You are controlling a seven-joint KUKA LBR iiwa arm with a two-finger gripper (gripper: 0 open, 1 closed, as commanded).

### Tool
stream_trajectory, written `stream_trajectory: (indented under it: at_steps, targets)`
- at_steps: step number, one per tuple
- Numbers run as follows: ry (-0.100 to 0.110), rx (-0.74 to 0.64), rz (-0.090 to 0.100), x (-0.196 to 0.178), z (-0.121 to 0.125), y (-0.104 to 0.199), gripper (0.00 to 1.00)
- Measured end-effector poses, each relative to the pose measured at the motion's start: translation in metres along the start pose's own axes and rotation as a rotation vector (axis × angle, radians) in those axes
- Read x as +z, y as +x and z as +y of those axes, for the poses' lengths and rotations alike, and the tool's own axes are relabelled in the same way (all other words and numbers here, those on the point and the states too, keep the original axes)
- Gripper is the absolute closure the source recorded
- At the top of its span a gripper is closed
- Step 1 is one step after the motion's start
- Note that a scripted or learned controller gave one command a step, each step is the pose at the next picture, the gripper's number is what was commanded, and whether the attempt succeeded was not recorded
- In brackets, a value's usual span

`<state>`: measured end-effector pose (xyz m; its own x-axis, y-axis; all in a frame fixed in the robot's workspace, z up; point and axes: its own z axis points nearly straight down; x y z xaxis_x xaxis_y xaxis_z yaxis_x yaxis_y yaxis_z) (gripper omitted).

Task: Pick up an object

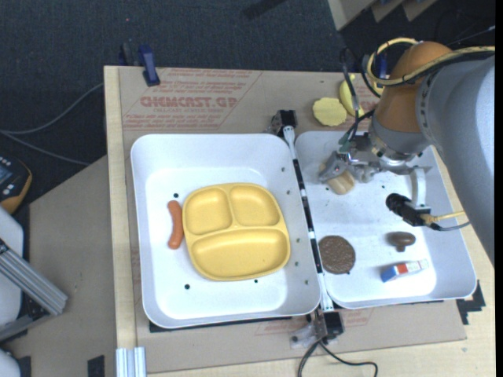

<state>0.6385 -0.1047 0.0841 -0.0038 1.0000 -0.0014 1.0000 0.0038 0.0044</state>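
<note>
My gripper (346, 167) hangs low over the far left part of the right bin (369, 285), with the grey arm and its orange band coming in from the upper right. A small tan lump (341, 183) lies right under the gripper's tip, touching or nearly touching it. Nearer the front of this bin lie a round brown cookie (337, 254), a small brown piece (402, 240) and a blue, white and red tube (402, 270).
The left bin (149, 163) holds a yellow divided plate (234, 231) and an orange sausage (174, 224) to the plate's left. A yellow lump (329, 111) lies on the bench behind the right bin. A blue clip (147, 64) sits at the bench's far left corner.
</note>
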Motion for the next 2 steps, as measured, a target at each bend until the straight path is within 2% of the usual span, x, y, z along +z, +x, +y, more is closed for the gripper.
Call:
stream_trajectory:
  at_steps: [1,2]
  targets:
    - [0.0,0.001,-0.001,-0.011,-0.001,-0.001,1.0]
    - [-0.01,-0.005,0.003,-0.146,-0.014,0.068,1.0]
